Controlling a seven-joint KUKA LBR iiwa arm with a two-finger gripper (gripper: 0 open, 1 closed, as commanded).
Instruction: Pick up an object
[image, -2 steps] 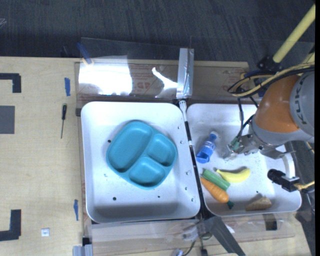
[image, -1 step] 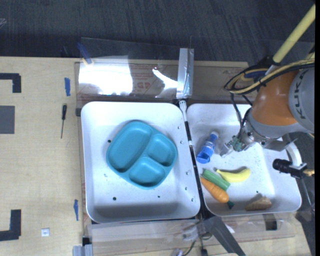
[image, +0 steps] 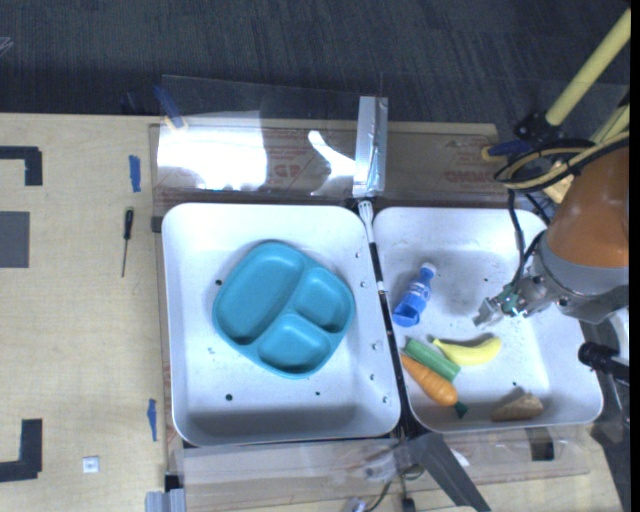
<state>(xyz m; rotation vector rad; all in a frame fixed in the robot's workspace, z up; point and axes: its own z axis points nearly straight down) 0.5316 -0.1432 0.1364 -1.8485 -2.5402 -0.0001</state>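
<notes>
Wooden bench (image: 70, 330) carries two shallow white bins side by side, dark floor beyond its far edge. Left bin (image: 190, 400) holds a blue divided plate (image: 285, 307), sitting roughly in the middle, tilted a bit. Right bin (image: 575, 390) holds the small stuff: blue bottle (image: 413, 297) near the left wall, yellow banana (image: 470, 349) about centre, green vegetable (image: 431, 359) touching the banana's left end, orange carrot (image: 429, 379) just beside that toward the front-left corner, brown lump (image: 517, 405) (can't tell what it is) near the front edge. Arm comes in over the right rim; gripper (image: 500, 306) hangs just beyond the banana, toward the far side, nothing seen between its tips. Open or closed, can't tell.
</notes>
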